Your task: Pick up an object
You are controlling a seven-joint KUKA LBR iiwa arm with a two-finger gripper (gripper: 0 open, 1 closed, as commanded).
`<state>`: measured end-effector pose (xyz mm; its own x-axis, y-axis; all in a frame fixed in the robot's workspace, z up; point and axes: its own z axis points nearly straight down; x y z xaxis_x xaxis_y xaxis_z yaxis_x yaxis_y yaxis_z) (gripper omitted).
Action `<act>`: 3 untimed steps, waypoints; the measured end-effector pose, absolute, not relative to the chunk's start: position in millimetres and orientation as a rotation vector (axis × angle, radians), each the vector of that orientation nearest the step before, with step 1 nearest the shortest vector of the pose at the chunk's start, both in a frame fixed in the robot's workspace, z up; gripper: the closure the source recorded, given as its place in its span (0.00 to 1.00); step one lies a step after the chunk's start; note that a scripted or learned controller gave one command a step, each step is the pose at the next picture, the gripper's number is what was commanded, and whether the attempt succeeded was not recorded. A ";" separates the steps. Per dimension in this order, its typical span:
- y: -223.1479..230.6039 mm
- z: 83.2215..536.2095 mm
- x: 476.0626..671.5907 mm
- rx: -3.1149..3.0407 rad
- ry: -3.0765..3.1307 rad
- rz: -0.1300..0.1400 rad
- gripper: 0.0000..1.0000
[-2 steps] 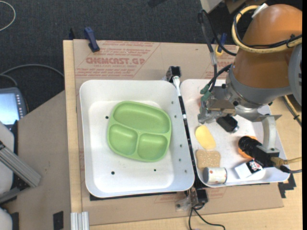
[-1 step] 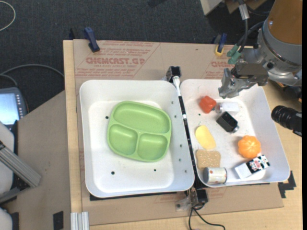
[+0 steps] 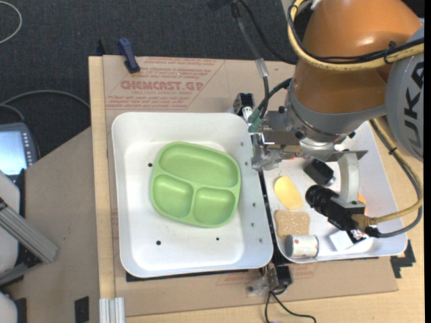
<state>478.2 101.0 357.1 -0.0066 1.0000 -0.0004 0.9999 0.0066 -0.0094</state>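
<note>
Two bins: green tray [image 3: 196, 184] mid-left; yellow piece [image 3: 287, 192], tan block [image 3: 293, 222] lower right. Arm [image 3: 343, 52] overhangs right bin [image 3: 387, 180]; jaws' state can't tell.

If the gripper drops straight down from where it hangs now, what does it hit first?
Probably the black object in the right bin, just below the gripper; the yellow object lies slightly to the side. Depth is unclear, since the arm hides the spot beneath.

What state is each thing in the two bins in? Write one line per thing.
Green tray: upright, compartments bare, in left bin.
Yellow piece: lying flat in right bin.
Tan square: lying flat, below the yellow piece.
White cylinder: on its side.
</note>
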 end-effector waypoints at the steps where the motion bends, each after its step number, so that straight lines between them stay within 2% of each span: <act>1: 97.2 372.6 479.7 -2.221 -2.225 -0.002 1.00; 2: 175.6 319.9 477.8 -2.209 -2.226 0.008 1.00; 3: 116.4 314.3 479.1 -2.227 -2.213 0.005 1.00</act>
